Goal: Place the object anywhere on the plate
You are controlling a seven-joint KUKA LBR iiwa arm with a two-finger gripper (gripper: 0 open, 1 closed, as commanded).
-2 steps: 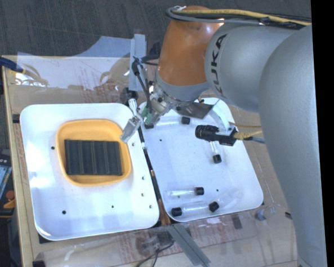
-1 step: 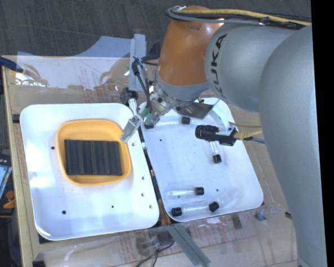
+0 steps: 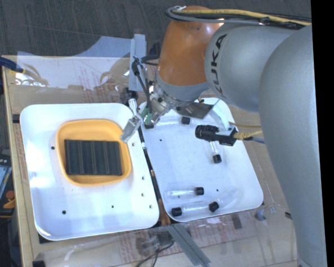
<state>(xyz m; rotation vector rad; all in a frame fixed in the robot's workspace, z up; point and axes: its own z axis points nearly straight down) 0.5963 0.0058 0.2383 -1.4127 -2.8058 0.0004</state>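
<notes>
yellow plate (image 3: 93,130) in left bin (image 3: 42,211), pincer (image 3: 137,122) at its rim, grip perhaps spread, unclear; capped tubes (image 3: 187,193) in right bin (image 3: 246,179)

Two white bins sit side by side on the worktop (image 3: 79,259): left bin (image 3: 42,217), right bin (image 3: 247,196) (black-capped clear tubes (image 3: 185,193) lying near its front edge), and dark carpet (image 3: 53,21) behind it all.
</notes>
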